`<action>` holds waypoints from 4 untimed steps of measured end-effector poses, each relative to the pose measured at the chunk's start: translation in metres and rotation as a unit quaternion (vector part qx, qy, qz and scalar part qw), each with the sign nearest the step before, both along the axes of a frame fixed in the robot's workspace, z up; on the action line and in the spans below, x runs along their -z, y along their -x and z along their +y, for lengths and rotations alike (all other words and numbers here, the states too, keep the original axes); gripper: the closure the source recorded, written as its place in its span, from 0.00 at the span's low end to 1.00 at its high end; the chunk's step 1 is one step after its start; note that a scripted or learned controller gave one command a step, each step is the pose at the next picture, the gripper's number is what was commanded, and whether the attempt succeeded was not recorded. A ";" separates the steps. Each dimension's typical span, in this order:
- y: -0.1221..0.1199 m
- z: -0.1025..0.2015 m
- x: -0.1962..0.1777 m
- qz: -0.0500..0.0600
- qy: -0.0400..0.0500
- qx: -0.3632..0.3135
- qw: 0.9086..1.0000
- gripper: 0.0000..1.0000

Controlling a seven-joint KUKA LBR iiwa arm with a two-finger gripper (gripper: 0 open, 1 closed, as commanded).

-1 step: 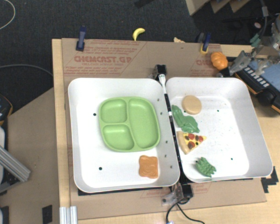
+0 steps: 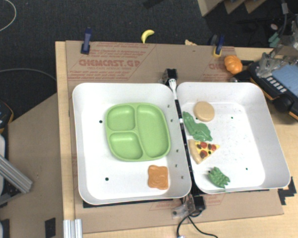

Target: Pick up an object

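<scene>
You are at the start, nothing grasped, and I cannot tell the gripper's state; next, descend on the round tan cookie [image 2: 204,111], right-of-centre in the right white bin [image 2: 268,133].

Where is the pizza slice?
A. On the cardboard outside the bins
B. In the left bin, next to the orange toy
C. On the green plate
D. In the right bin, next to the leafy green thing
D: the pizza slice lies on the floor of the right bin, just below the leafy green piece, while the green plate sits in the left bin.
</scene>
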State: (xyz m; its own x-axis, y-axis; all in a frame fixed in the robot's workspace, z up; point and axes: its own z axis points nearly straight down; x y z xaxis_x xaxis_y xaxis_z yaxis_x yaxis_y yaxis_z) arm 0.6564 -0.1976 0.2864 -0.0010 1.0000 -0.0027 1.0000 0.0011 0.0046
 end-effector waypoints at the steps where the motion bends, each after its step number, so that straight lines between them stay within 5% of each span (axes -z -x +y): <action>1: -0.012 0.059 -0.090 -0.005 -0.001 -0.003 1.000 1.00; 2: -0.011 0.123 -0.166 -0.004 -0.002 -0.004 1.000 1.00; 3: 0.002 0.140 -0.059 0.008 -0.002 0.000 1.000 1.00; 4: 0.001 0.158 -0.023 0.005 -0.002 0.000 1.000 1.00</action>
State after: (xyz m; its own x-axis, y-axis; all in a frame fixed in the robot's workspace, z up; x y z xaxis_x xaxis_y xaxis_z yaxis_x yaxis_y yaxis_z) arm 0.6555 -0.0392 0.3096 -0.0019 1.0000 0.0010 1.0000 0.0019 -0.0056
